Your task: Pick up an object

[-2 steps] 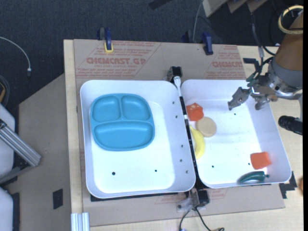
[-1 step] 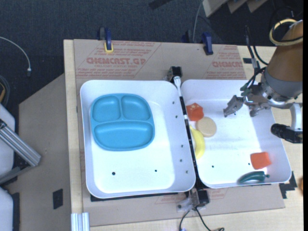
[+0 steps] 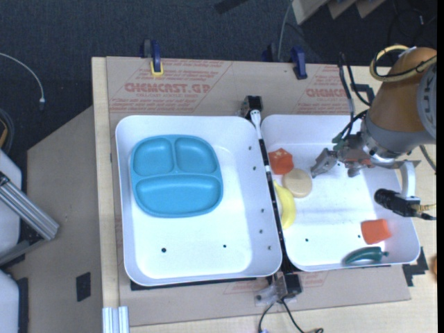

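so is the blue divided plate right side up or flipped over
Right side up. The blue divided plate lies flat in the left bin, and its three hollow compartments face the camera.

Plenty of open floor in the middle of the right bin (image 3: 326, 245), and the gripper (image 3: 338, 161) hangs over its upper part with bare white beneath. Crowding the left wall are an orange block (image 3: 281, 161), a cream disc (image 3: 298, 183) and a yellow piece (image 3: 286, 208). Near the lower right corner, an orange cube (image 3: 375, 231) and a teal object (image 3: 364, 257) narrow the way.
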`<state>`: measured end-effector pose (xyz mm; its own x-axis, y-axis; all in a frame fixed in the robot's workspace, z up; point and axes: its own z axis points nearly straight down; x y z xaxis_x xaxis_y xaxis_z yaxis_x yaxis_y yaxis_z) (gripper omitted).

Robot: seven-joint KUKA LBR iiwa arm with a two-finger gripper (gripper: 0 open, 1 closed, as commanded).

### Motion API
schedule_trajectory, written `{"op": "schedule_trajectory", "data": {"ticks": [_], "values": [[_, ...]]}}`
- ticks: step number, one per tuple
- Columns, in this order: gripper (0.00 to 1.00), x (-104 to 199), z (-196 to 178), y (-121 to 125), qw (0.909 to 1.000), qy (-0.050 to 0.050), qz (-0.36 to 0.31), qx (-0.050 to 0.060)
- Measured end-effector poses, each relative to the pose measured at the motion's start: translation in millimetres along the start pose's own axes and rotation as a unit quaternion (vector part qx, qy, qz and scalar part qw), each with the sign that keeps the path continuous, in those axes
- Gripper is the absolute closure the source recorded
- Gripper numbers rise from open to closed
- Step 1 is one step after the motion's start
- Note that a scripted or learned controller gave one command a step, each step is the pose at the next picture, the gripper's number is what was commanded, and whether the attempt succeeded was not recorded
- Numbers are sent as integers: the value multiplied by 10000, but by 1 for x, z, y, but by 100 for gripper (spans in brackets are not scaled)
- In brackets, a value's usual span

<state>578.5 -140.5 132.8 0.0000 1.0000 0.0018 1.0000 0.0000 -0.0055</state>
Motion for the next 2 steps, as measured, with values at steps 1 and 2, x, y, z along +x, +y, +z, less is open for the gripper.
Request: {"op": "schedule_trajectory", "data": {"ticks": [1, 2], "values": [[100, -1, -14, 1, 10000, -14, 2, -34], [100, -6, -58, 4, 10000, -22, -1, -59]]}}
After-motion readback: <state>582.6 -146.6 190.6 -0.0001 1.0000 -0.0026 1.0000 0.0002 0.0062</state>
